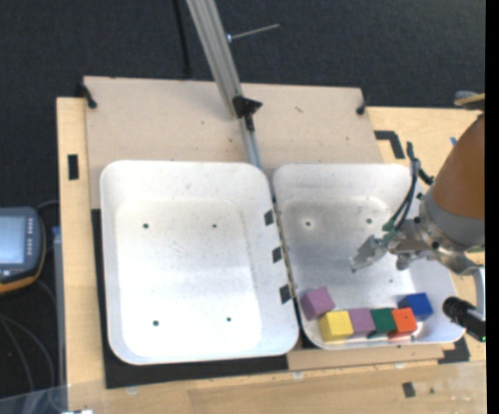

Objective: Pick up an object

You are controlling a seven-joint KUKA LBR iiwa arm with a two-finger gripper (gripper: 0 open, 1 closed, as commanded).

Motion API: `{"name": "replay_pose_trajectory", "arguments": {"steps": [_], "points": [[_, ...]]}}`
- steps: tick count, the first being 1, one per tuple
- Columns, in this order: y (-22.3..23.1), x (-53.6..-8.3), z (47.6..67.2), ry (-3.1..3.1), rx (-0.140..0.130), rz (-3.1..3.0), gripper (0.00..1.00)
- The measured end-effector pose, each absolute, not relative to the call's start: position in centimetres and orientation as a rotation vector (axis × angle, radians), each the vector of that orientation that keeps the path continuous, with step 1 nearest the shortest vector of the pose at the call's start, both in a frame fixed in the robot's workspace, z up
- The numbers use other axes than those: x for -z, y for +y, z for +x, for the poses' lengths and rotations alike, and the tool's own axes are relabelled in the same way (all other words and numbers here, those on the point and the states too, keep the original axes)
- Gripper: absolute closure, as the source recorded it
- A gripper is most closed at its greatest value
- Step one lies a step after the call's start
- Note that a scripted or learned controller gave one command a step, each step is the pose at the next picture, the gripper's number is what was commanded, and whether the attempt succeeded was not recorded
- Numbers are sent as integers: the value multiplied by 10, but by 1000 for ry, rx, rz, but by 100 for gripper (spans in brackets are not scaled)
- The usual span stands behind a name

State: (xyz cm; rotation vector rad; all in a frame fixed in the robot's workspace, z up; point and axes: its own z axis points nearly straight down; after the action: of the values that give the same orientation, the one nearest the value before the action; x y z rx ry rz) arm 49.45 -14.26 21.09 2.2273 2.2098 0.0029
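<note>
At the far left edge, off the bench, sits a grey handheld screen unit with an orange underside. Right of it the wooden bench begins, and a tan board covers its far half. The left bin is a shallow white tray with a few small dark dots on its floor. From the far edge a silver aluminium rail slants down to a black clamp and meets the seam between the 2 bins.

The right bin touches the left bin along that seam, where small black clips sit. All the blocks lie along its near edge. A purple block lies leftmost, a little farther in than the rest. Just right of it and nearer is a yellow block, touching a second purple block, then a green block and an orange block in a row. A blue block sits just behind the orange one.

The gripper hangs over the middle of the right bin, apart from the blocks and farther in than they are, with nothing visible between its tips. Whether it is released or clenched cannot be told from this angle. The arm enters from the right, orange above grey, with green and black cables running along the wrist.
</note>
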Motion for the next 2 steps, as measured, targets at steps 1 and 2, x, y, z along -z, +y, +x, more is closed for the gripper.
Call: {"name": "replay_pose_trajectory", "arguments": {"steps": [1,2], "points": [[-24,-196,545,2234,-5,2210,0],[-53,-451,529,2219,-10,2211,0]]}}
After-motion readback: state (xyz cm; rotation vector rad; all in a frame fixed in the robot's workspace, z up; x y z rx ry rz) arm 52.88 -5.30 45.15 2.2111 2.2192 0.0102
